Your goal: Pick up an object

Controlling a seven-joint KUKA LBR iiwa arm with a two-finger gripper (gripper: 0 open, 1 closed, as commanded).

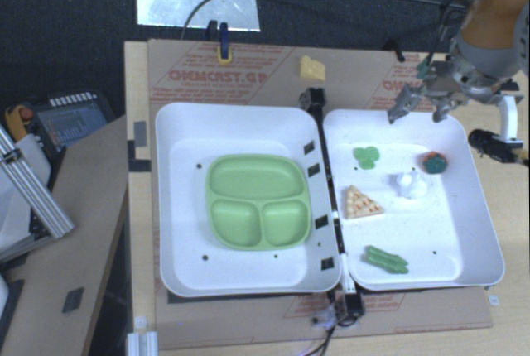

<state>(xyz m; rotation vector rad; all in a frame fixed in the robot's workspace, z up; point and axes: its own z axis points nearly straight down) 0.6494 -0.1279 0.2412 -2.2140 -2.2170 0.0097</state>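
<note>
Right bin holds the pickable stuff: green round piece, teal-and-red ball, white lump, pizza slice, green pod. All sit below the gripper, apart from it. Gripper over the bin's far rim, fingers spread, nothing between them. Left of it, the other bin with a green divided plate.

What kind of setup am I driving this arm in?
Probably a robotics lab test bench: two white bins on cardboard sheeting, toy food like a pizza slice, a divided green tray, and cables trailing to electronics at the side.
</note>
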